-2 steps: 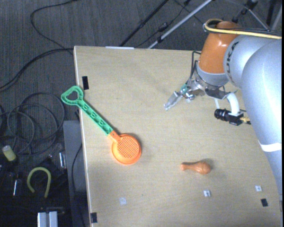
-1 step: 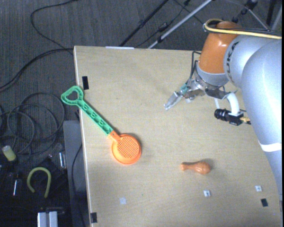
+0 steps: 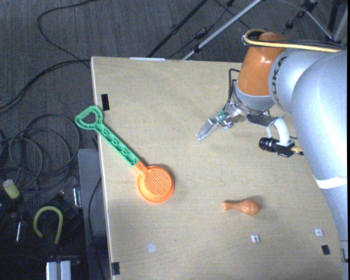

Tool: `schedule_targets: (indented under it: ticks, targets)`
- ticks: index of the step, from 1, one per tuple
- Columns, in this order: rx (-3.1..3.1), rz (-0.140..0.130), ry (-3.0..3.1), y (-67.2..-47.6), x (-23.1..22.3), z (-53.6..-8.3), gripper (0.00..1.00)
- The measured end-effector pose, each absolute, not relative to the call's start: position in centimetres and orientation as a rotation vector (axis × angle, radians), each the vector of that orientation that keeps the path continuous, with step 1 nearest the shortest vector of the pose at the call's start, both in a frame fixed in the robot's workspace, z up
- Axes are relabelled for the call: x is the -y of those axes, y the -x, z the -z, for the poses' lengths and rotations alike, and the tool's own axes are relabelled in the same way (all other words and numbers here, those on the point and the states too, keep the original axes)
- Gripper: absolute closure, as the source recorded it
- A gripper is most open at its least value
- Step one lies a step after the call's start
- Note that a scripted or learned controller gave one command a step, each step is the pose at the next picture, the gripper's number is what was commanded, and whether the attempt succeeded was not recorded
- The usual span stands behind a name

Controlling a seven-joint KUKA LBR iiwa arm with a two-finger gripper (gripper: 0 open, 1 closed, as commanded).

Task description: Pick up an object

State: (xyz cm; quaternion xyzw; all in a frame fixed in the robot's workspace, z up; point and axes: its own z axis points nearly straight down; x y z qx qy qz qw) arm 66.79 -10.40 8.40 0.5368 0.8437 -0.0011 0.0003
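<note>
Gripper (image 3: 205, 132) fingers come to a narrow grey-silver tip pointing down and to the left over the bench (image 3: 181, 238); whether they are parted or closed cannot be told, and nothing can be seen between them. A small green part sits just behind the tip, where it joins the arm (image 3: 315, 98). That arm is smooth, rounded grey metal with a glossy orange band (image 3: 258, 69) above the wrist, and a short black cylinder (image 3: 275, 146) sticks out from its underside.

Taking the gripper as the landmark, the strainer spoon (image 3: 128, 156) lies well to its left and a little lower. It has a long green plastic handle, perforated along its length and ending in a triangular loop, joined to a round orange head with a fine mesh face. It lies flat and slanted, loop farthest from the gripper, head nearest.

Below the gripper and slightly right lies a small orange-tan drumstick-shaped object (image 3: 243, 206), bulbous at its right end and tapering to a thin neck at the left. Its surface looks smooth and matte.

Both things rest on pale, wood-toned board, apart from each other and from the gripper tip.
</note>
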Motion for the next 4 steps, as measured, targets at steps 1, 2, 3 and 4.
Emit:
schedule_targets:
  ticks: [1,2,3,4]
  targets:
    - [-2.648,0.004,-1.687,-66.81,10.43,-9.35,1.00]
    - [-2.648,0.004,-1.687,-66.81,10.42,-9.34,0.00]
    - [-2.646,0.002,-1.688,-66.83,10.44,-10.28,1.00]
    - [-2.646,0.002,-1.688,-66.83,10.43,-10.28,0.00]
